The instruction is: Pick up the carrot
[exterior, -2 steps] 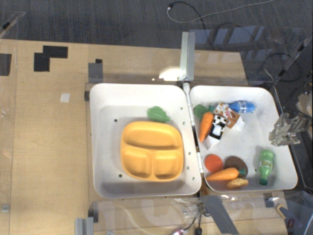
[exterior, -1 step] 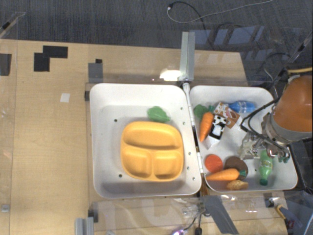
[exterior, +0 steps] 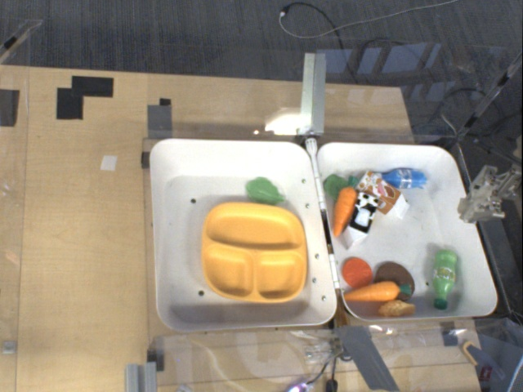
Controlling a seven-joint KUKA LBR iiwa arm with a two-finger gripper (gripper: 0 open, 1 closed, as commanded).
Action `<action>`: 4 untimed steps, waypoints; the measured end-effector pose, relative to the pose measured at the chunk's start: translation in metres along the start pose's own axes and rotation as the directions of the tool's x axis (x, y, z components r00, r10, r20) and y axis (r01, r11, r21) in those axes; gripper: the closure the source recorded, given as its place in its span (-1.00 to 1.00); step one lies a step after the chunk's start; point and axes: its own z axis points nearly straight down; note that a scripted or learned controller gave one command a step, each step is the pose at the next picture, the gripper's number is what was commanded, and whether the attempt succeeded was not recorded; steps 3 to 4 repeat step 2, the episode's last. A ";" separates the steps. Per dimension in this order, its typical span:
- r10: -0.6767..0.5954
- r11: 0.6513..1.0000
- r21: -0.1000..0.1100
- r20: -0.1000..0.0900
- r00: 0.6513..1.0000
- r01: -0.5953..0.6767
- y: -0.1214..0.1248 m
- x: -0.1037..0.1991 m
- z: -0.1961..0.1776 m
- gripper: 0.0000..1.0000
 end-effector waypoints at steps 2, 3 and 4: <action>-0.332 0.943 0.000 0.000 0.943 0.332 -0.005 0.032 0.006 1.00; -0.332 0.943 0.000 0.000 0.943 0.332 -0.005 0.032 0.006 1.00; -0.332 0.943 0.000 0.000 0.943 0.332 -0.005 0.032 0.006 1.00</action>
